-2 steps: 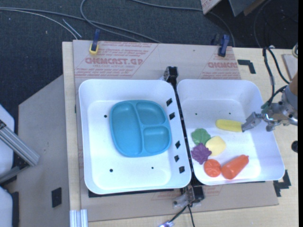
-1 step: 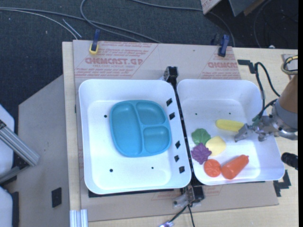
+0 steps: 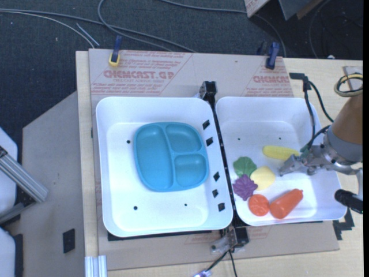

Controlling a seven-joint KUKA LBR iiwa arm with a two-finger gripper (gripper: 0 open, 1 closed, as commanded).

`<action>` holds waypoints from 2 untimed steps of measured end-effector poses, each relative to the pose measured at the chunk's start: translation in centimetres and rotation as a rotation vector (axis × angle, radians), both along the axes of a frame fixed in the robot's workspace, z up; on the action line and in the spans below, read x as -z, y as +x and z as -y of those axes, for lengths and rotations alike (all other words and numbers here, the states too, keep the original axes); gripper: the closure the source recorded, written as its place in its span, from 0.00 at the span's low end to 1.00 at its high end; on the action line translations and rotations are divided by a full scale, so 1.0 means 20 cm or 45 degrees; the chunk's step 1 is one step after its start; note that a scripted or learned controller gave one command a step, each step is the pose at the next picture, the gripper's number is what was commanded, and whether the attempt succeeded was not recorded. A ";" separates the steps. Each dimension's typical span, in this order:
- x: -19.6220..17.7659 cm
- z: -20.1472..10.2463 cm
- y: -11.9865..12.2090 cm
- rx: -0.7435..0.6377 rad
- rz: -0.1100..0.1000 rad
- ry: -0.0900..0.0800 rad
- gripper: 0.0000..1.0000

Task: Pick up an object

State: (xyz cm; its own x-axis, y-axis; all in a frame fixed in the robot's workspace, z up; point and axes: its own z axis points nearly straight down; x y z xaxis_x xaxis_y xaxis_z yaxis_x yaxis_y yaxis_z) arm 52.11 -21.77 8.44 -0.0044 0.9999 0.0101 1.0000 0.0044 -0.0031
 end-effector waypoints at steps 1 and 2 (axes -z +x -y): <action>-0.06 0.01 0.00 0.001 0.003 -0.007 1.00; -0.31 -0.04 -0.02 0.004 0.010 -0.015 1.00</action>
